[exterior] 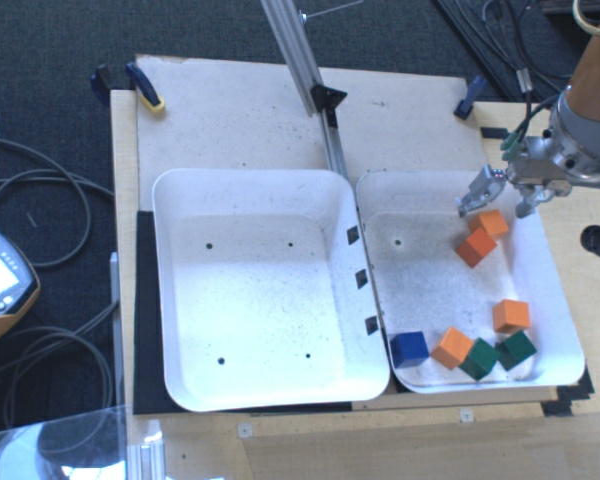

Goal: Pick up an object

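A pale wooden bench [230,118], speckled and clamped at its far corners by blue clamps [145,86], stands on dark carpet strewn with black cables [40,208], while a slanted metal rail [295,43] runs down to the seam between two shallow white bins. The left bin [170,268] shows a bare floor dotted with small dark holes. In the right bin [555,268], the grey arm reaches in from the right, its orange band [592,73] at the frame's edge, and the gripper [500,200] hangs with its two fingers spread apart, released, above the far part of the bin. Just below and between the fingertips lies an orange block [492,223], touching a darker orange-red block [474,248] on its near-left side; the pair forms a short line running diagonally from far right to near left, each cube turned corner-on to the bin walls. No block sits between the fingers. Along the near wall lie a blue cube [410,348], an orange cube [452,348], two green cubes [495,353] tilted against each other, and another orange cube [511,315] just beyond them.
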Available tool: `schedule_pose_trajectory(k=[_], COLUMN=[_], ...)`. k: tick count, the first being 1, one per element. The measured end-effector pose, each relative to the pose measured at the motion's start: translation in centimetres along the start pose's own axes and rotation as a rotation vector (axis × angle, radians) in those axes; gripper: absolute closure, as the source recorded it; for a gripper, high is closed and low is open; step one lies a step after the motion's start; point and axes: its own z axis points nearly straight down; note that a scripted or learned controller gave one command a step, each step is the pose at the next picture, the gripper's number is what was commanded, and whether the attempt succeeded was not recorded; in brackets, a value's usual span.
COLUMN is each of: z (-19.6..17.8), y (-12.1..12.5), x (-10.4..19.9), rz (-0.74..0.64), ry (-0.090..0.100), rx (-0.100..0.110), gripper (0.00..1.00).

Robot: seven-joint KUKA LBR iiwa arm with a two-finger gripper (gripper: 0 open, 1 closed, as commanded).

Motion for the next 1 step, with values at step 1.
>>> schedule_pose_trajectory(k=[1], z=[10.49], y=[-1.16], x=[-4.97], rz=[0.005], ry=[0.001], rx=[0.010], gripper=[0.00])
